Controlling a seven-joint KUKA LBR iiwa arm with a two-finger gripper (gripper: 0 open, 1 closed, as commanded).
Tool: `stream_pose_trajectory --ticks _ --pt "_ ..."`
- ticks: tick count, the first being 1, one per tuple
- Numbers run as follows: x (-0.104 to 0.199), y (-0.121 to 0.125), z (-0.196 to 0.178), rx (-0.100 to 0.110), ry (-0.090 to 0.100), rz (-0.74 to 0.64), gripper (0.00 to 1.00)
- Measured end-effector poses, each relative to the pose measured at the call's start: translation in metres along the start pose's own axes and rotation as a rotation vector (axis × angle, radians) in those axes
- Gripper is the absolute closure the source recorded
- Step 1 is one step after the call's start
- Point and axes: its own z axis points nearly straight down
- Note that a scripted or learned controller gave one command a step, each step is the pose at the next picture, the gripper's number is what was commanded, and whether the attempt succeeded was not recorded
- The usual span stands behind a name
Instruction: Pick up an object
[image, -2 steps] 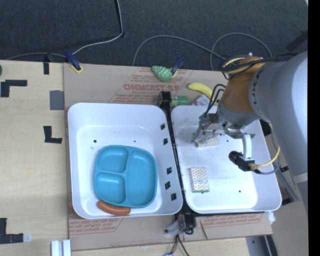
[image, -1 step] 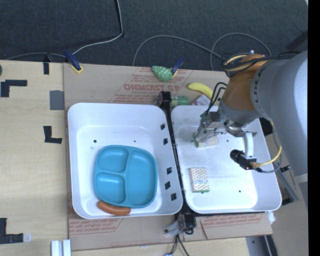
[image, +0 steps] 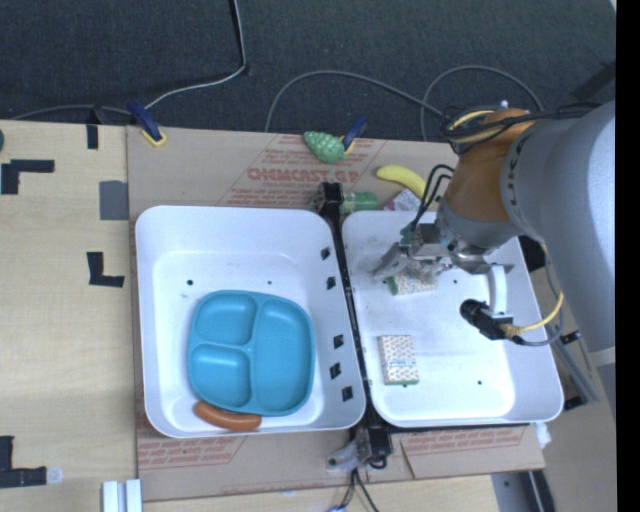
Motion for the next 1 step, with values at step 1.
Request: stream_pose_trajectory --ticks 1 --pt "-0.0067 0.0029 0.0216 0.008 -0.001 -0.001 0.0"
